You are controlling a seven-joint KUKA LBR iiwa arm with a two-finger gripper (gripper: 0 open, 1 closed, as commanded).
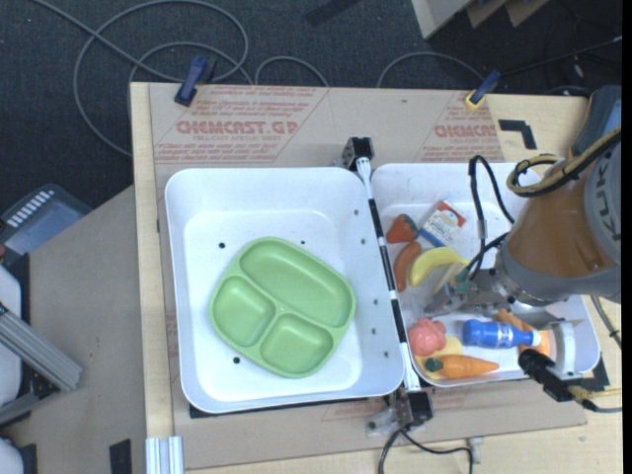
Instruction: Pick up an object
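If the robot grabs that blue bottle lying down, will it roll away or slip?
The bottle lies on its side and looks round, so a nudge would probably roll it. Its smooth, shiny surface may slip when squeezed. The carrot beside it and the bin wall nearby would likely stop it rolling far.

A wooden bench (296, 126) fills the middle of the frame, printed with red lettering along its upper part. A blue clamp (193, 79) grips its upper left edge, and a yellow-and-blue clamp (482, 89) its upper right edge. Thin grey cables (128, 38) loop over dark carpet (79, 87) across the top of the frame. At the far left edge sits a grey device (35, 220), with metal rails (39, 349) below it.
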